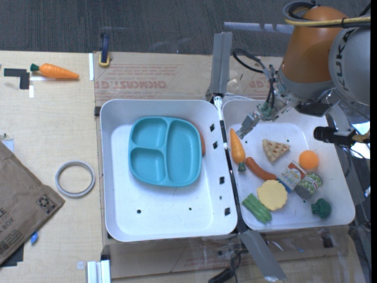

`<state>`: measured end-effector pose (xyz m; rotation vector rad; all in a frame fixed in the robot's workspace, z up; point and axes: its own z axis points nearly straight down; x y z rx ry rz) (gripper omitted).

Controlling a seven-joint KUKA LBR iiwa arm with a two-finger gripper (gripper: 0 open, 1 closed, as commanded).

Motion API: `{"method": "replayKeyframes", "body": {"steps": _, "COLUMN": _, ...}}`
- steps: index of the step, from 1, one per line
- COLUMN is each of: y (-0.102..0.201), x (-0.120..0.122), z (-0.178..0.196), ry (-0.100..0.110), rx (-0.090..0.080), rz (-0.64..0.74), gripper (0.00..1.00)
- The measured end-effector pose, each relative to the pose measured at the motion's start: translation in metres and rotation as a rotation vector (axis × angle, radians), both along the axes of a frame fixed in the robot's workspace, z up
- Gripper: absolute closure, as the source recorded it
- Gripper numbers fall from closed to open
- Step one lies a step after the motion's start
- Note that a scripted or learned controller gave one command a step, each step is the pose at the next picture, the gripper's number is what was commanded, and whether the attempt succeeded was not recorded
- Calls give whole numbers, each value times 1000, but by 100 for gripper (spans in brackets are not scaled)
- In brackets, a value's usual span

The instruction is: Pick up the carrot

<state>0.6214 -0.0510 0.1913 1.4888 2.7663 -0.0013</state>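
Against the left wall of the right bin (344, 181), you will find the carrot (237, 145). It lies lengthwise along the divider, narrow end toward the far side, thick end toward the sausage (260, 169), which it nearly touches. This placement matters: the wall blocks one side of the carrot, so a finger coming down on that side has little room.

The gripper (254, 121) hangs above the far left part of the same bin, just beyond the carrot's narrow tip. Nothing sits between its fingers; whether they are spread or closed cannot be read from this angle. The arm (315, 46) leans in from the right, which puts the tool over the carrot's end instead of its middle.

Judge the step as approach: the carrot rests untouched on the bin floor. Expect the next move to call for a shift toward the near side, over the carrot's middle, with the fingers set across its width.

Note the crowding. The wedge (275, 150), orange ball (308, 160), yellow disc (273, 194) and green pieces share the bin, though all but the sausage lie clear of the carrot.

Do not confuse the target with a second carrot (54, 71) lying on the bench, well apart to the far left. The left bin (118, 217) holds a blue tray (165, 151).
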Motion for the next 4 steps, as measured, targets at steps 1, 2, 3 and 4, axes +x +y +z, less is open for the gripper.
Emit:
{"method": "replayKeyframes", "body": {"steps": 1, "y": -56, "x": -5, "z": -67, "ry": -1, "rx": 0, "rz": 207, "gripper": 0}}
{"method": "replayKeyframes", "body": {"steps": 2, "y": 33, "x": 1, "z": 1, "ry": -4, "rx": 0, "rz": 445, "gripper": 0}}
{"method": "replayKeyframes", "body": {"steps": 3, "y": -38, "x": -26, "z": 1, "ry": -2, "rx": 0, "rz": 712, "gripper": 0}}
{"method": "replayKeyframes", "body": {"steps": 4, "y": -22, "x": -13, "z": 1, "ry": -5, "rx": -1, "rz": 1125, "gripper": 0}}
